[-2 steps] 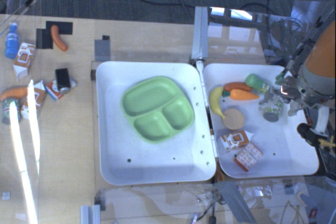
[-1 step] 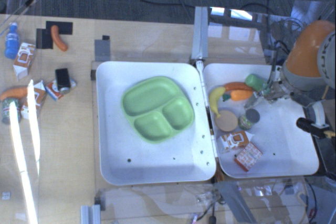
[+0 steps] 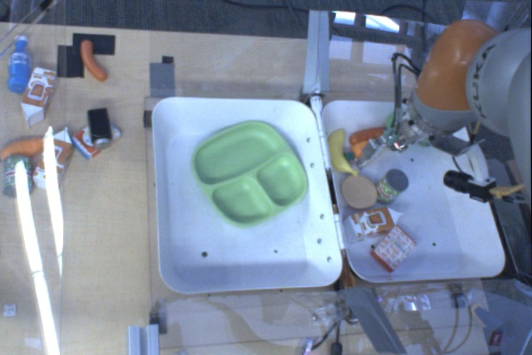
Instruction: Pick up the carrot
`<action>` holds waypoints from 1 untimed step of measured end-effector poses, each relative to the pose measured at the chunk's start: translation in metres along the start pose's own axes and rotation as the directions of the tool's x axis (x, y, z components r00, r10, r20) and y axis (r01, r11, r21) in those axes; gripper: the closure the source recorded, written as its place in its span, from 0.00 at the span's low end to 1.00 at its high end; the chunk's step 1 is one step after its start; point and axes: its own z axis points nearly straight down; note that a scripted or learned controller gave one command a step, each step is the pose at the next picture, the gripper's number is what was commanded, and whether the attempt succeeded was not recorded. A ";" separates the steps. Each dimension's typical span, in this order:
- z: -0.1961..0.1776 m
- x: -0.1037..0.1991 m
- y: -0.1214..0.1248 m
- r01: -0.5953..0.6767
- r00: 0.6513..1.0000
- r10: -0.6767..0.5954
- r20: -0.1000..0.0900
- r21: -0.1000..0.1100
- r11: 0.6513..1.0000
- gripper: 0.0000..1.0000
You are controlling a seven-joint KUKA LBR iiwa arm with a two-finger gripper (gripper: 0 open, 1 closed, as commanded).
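The carrot (image 3: 364,136) is a small orange piece with a green end. It lies at the back left of the right bin (image 3: 465,262), just right of a yellow banana (image 3: 337,152). My gripper (image 3: 389,139) hangs low over the bin on the carrot's right end, either touching it or very close. The grey arm with its orange band (image 3: 453,66) reaches in from the right above it. The wrist and its cables hide the gripper tips.
A brown disc (image 3: 359,192), a small can (image 3: 391,183), a white carton (image 3: 371,220) and a red packet (image 3: 392,248) lie in the right bin in front of the carrot. A green divided plate (image 3: 249,172) rests in the left bin (image 3: 179,262). Loose items lie on the bench at far left.
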 end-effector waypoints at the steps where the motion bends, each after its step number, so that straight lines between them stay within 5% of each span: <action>1: -0.011 0.000 0.003 0.001 1.000 -0.001 0.000 -0.005 1.000 1.00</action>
